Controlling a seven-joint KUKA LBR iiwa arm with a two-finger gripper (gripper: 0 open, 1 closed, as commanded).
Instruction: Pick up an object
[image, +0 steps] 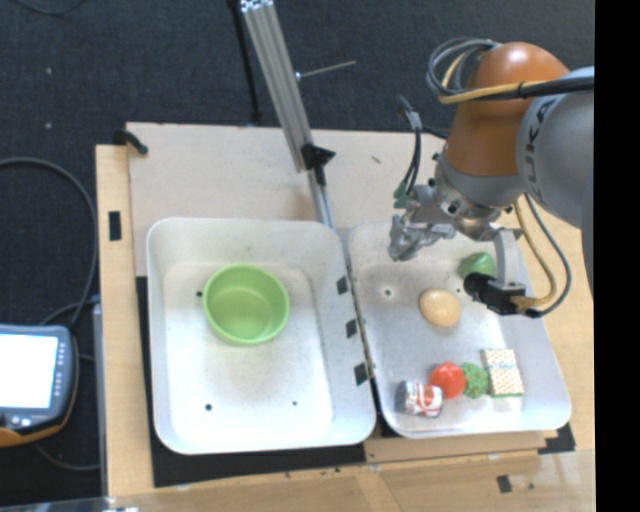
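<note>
Two shallow white bins are seen side by side on the desk (230, 170). The left bin (170, 400) holds a green bowl (247, 304), set upright toward its upper middle. The right bin (545, 400) is taken as the landmark for the rest. The hand (408, 240) is held over that bin's upper left corner, above bare white floor, with nothing seen between its fingers; whether it is open or closed cannot be told. A beige egg-shaped object (439, 307) lies near the bin's centre, below and to the right of the hand and apart from it. A green object (478, 265) is partly hidden by the arm near the bin's upper right. Along the bin's lower edge a small can (421, 399), a red tomato (449, 380), a green leafy piece (474, 381) and a patterned box (503, 372) are found in a row, close together.
</note>
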